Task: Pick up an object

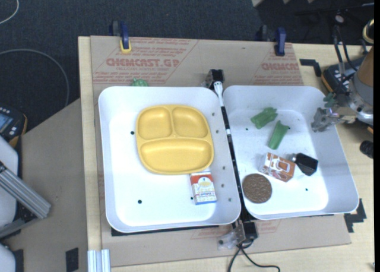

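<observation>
I see my claw point(320, 119) at the right wall of the right bin point(297, 208); whether it is released or clenched, I cannot tell. The nearest object, a green block point(277, 135), lies left of the claw, long axis nearly upright in the view.

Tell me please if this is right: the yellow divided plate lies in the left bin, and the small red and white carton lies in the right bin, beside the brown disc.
One detail is wrong. The small red and white carton lies in the left bin, just below the yellow divided plate, as the camera view shows. The brown disc lies in the right bin.
</observation>
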You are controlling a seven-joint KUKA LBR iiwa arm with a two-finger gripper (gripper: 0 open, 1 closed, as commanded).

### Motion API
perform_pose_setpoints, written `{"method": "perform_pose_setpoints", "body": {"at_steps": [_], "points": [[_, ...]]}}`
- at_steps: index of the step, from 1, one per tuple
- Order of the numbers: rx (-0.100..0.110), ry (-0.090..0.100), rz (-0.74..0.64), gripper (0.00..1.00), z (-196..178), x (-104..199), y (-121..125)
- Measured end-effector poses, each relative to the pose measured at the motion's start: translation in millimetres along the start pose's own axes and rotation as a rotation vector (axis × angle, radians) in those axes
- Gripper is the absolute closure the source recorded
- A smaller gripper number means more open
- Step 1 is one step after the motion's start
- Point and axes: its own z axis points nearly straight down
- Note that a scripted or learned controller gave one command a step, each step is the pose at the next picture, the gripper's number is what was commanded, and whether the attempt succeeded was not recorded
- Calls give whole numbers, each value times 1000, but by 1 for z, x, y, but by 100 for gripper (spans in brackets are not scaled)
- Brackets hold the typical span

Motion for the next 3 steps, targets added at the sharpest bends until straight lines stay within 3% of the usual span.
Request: {"method": "perform_pose_setpoints", "body": {"at_steps": [1,2,3], "points": [[1,3,4,100,-91,32,-105],[1,-1,1,100,-46,-2,-47],[3,1,1,100,-29,2,-35]]}}
